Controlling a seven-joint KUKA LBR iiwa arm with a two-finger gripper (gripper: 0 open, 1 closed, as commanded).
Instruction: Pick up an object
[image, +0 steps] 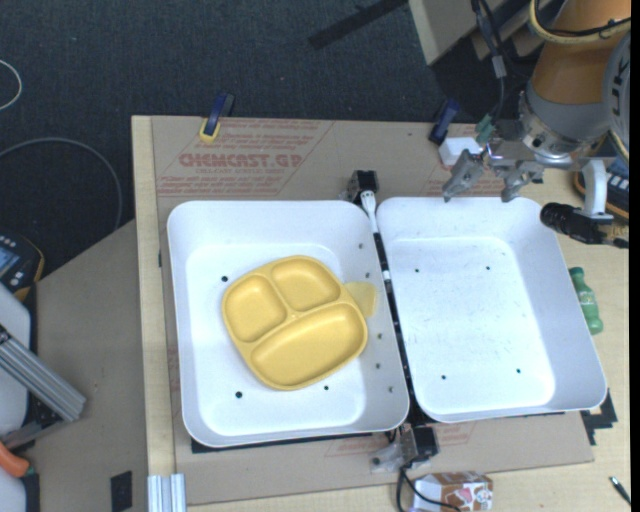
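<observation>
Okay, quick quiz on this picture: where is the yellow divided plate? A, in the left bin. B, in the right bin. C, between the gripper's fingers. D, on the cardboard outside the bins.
A: the yellow divided plate lies flat in the left bin, far from the gripper.

**Bright, even light over my bench**

Light falls evenly from above, and both white bins (395, 300) read clean, almost glaring. My yellow tray (293, 322) throws a faint shadow. The carpet beyond the bench's far edge stays dim. Focus is soft and slightly grainy throughout.
</observation>
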